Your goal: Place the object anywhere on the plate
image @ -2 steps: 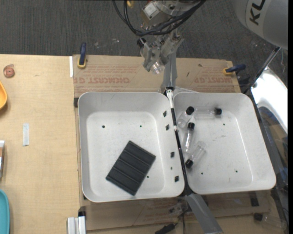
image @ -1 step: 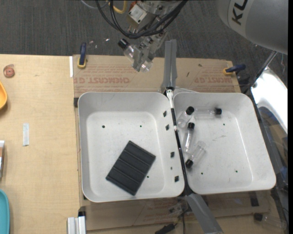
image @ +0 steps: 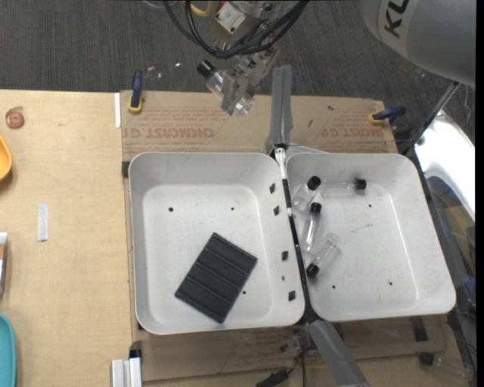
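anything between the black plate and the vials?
Yes: in the camera view, the two bins' adjoining walls run between the black plate in the left bin and the clear vials in the right bin.

Plate (image: 216, 277) in left bin (image: 151, 170), vials (image: 314, 227) right.

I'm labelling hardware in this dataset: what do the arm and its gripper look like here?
The arm is a smooth, rounded light-grey casing at top right, with part of large dark lettering on it. The gripper is a blurred, clear-and-metallic assembly, with looping black cables and a yellow-and-white fitting above it.
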Available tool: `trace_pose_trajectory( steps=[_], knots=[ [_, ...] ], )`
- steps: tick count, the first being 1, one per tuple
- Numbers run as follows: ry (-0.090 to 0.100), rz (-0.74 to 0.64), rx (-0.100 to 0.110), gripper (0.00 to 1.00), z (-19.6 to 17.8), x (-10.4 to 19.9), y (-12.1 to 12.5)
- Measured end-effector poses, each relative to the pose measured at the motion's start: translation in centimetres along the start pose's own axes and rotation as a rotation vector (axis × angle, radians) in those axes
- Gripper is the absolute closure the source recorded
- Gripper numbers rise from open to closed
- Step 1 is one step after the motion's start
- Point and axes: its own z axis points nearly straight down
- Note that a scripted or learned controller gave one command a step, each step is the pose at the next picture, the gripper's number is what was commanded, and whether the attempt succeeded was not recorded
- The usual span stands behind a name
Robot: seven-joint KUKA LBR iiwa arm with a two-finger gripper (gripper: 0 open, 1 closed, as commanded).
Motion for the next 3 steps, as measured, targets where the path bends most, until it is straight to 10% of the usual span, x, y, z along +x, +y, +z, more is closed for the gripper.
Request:
trace_pose_trajectory(
  steps=[3],
  knots=[
    [-0.017,0.026,0.003,1.00,-2.1,0.8,-0.1]
  ],
)
